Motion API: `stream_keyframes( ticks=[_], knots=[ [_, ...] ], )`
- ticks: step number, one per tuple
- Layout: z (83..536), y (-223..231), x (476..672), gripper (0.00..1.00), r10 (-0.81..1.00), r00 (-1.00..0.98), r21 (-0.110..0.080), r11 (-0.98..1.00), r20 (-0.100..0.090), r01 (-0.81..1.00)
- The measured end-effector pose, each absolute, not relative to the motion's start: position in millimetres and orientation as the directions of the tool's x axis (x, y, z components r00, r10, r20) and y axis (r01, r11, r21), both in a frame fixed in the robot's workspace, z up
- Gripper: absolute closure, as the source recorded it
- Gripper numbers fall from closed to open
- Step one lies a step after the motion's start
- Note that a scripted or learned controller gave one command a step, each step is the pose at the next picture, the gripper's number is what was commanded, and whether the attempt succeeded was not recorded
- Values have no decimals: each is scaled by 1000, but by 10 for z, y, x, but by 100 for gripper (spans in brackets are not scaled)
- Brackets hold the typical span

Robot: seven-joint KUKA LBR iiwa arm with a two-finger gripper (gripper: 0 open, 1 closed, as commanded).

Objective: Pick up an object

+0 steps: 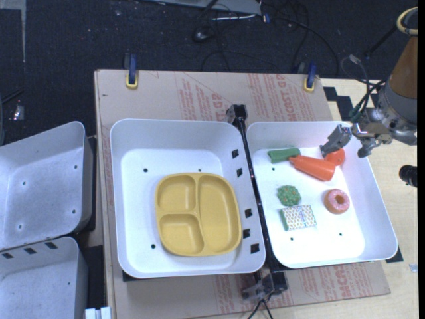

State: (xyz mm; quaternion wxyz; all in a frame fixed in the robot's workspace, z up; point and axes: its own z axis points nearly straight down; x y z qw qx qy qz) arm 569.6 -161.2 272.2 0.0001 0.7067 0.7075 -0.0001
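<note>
From my console: a yellow divided plate (198, 213) fills the left bin (126, 178). In the right bin (378, 244) lie a green block (283, 154), an orange carrot (312, 167) and a doughnut (337, 201). My tool (352, 141) hangs spread open over the carrot's far end, gripping nothing.

The scene is lit evenly and fairly brightly from above. The bins (302, 244) are rendered near-white with mild glare, and only soft, short shadows are cast. The floor (60, 32) is left dark and grainy. Slight softness is seen throughout, more at the arm (405, 78).
</note>
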Motion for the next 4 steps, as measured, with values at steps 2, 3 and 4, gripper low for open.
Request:
stream_keyframes(
  ticks=[2, 3, 4],
  knots=[
    [1810, -1624, 5717, 0, 1000, 1, -5, -1, 1, 1000],
    [1185, -1678, 5703, 0, 1000, 2, -5, -2, 1, 1000],
    [1326, -1678, 5721, 100, 1000, 1, 1, -1, -1, 1000]
  ],
)
